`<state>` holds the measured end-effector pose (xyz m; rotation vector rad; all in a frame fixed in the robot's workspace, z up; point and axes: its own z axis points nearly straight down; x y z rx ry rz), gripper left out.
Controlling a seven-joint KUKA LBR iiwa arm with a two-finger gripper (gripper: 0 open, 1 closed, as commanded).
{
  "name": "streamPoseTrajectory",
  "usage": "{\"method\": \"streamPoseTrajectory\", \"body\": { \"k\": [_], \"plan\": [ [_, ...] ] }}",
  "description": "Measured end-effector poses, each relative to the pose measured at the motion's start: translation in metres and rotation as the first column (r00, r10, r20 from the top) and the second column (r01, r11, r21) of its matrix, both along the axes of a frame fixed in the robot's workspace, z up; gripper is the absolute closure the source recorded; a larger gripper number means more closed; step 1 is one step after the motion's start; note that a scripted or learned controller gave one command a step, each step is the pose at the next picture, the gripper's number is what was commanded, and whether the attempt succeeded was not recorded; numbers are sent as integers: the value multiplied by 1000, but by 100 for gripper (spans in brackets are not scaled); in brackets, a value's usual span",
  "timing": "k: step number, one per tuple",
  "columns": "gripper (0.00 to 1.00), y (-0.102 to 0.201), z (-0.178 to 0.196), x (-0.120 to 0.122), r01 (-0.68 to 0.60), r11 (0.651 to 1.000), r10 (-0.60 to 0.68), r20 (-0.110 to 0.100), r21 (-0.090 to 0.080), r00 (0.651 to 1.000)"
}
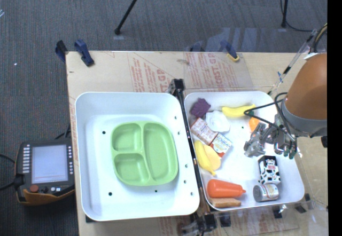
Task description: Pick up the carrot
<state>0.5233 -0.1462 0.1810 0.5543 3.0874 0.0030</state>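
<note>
Near right bin's [299, 189] front edge, carrot [225, 189] lying crosswise, tip pointing right, pincer [255, 145] well apart, grip unclear

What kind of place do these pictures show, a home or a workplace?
Probably a robotics lab. A grey arm reaches over two white bins of toy food, a control pendant lies on carpet, and tripod legs stand behind the bench.

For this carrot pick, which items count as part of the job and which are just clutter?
Job:
carrot, near the right bin's front edge
gripper, over the same bin

Clutter:
green divided plate in the left bin
two bananas
purple piece
cow-print can
snack packets
</note>
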Motion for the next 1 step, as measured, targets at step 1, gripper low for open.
{"method": "streamPoseTrajectory", "body": {
  "k": [1],
  "plan": [
    [100, 9, 49, 29, -20, 1000, 20, 2, -1, 1000]
  ]
}}
